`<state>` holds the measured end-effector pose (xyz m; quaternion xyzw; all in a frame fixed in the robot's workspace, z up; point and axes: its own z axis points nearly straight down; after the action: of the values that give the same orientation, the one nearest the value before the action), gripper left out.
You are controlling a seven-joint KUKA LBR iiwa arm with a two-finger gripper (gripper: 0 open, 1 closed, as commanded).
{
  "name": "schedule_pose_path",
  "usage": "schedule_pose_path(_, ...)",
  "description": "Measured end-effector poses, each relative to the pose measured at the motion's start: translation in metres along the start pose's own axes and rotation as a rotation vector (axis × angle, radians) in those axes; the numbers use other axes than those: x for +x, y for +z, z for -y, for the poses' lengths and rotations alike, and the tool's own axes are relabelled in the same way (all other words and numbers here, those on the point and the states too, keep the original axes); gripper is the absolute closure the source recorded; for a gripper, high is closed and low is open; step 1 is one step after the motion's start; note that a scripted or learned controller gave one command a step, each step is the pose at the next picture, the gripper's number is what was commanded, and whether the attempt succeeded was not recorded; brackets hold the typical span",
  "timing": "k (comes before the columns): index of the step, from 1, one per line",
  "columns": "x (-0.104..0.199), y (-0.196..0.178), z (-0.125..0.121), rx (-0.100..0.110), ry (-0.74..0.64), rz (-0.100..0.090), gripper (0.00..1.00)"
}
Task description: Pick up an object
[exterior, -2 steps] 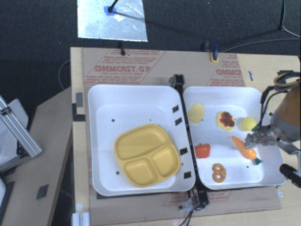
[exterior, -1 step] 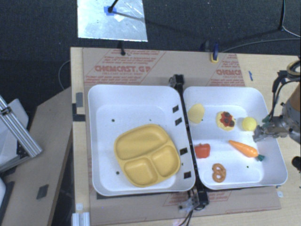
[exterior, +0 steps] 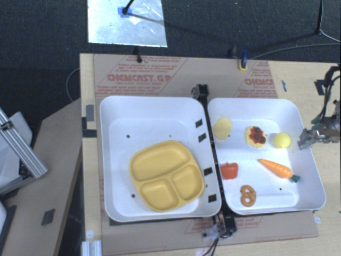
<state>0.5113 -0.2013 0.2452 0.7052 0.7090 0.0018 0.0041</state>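
Left bin: holds a yellow tray with three compartments, set at a slant.
Right bin: holds six small food toys.
Top row: pale yellow piece, small pizza, yellow ball.
Lower row: red piece, carrot, pretzel.
Gripper: at the right bin's right rim, near the ball.
Bench: brown board under both bins.

Gripper: we find it cut off at the right edge, too blurred to judge. Aluminium frame: cropped at the left edge. Small round pastry: topping indistinct.
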Motion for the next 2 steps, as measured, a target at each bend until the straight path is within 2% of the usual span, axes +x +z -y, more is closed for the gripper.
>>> schedule_pose_path(1,0.0,-0.023,-0.001,0.004,0.0,-0.002,1.0)
schedule_pose_path(2,0.051,-0.009,-0.022,0.006,-0.005,-0.005,1.0)
